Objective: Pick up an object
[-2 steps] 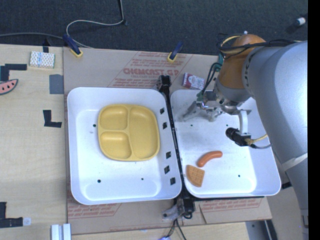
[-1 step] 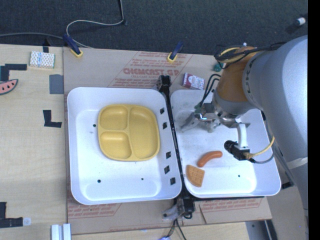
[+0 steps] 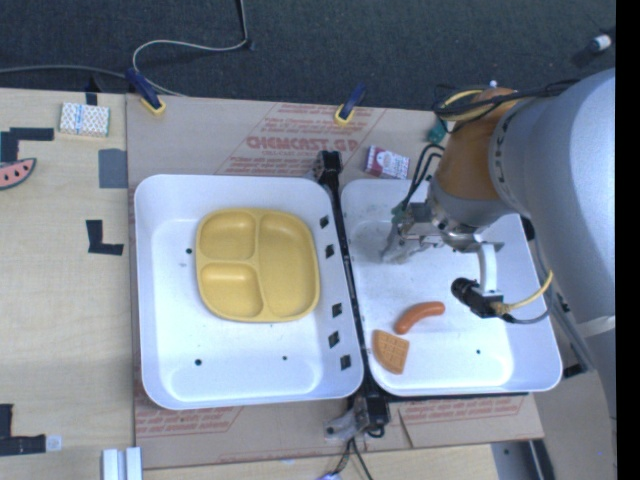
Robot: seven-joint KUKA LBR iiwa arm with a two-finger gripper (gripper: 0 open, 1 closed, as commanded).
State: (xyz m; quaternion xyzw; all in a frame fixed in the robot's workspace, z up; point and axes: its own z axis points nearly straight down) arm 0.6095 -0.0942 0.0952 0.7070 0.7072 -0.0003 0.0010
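Note:
An orange-red toy sausage point(image 3: 418, 316) lies in the right bin point(image 3: 510, 368), towards its front. Just left of and below it rests a tan waffle piece point(image 3: 391, 351). My gripper point(image 3: 403, 244) hangs low over the back-left part of the right bin, above bare white floor. It is well behind the sausage and touches neither object. The arm's orange band point(image 3: 468, 158) sits behind it. A yellow divided plate point(image 3: 257, 264) lies in the left bin point(image 3: 170, 368).
A black divider point(image 3: 337, 258) with clips runs between the two bins. A small red-and-white packet point(image 3: 386, 162) lies on the cardboard behind the right bin. The arm's grey body point(image 3: 580, 188) covers the right bin's right side, and a black cable plug point(image 3: 478, 298) hangs near the sausage.

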